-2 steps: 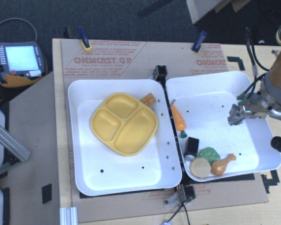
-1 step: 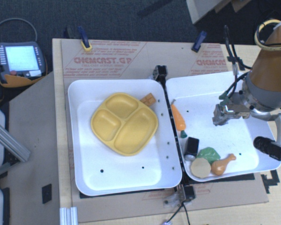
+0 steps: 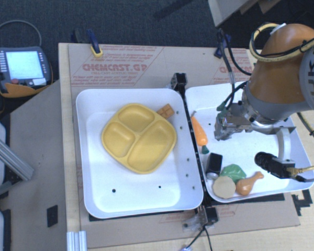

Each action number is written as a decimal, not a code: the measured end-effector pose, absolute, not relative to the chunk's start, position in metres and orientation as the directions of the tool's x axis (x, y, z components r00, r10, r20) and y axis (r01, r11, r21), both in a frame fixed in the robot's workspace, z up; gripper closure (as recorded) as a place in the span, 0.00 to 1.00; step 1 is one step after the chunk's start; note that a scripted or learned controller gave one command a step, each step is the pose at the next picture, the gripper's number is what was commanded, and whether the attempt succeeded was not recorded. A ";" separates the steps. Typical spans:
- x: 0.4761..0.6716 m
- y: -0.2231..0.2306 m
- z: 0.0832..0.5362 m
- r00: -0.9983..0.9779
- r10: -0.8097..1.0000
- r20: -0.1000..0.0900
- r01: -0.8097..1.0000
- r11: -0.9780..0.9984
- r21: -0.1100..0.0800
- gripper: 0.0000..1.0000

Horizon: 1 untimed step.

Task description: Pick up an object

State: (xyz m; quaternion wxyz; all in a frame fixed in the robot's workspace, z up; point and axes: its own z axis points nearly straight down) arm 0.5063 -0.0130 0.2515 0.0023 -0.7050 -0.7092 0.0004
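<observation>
While poised over the right bin [image 3: 293,145], claw [image 3: 231,127] near the carrot [image 3: 199,132], finger state impossible to tell

Wooden block [image 3: 165,110] partly hidden behind yellow tray [image 3: 139,137].

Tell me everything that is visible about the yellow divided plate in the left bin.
The yellow divided plate looks like matte plastic, with rounded corners and three compartments divided by raised ridges: one larger and two smaller. All compartments look bare. It lies flat, open side up, turned at a slant, in the upper middle of the left bin. A small brown block sits at its upper right corner, apparently touching the rim.
</observation>
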 end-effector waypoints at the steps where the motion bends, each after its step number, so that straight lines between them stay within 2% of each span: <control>1: 0.499 0.041 0.250 -0.006 1.000 0.003 1.000 0.006 -0.003 1.00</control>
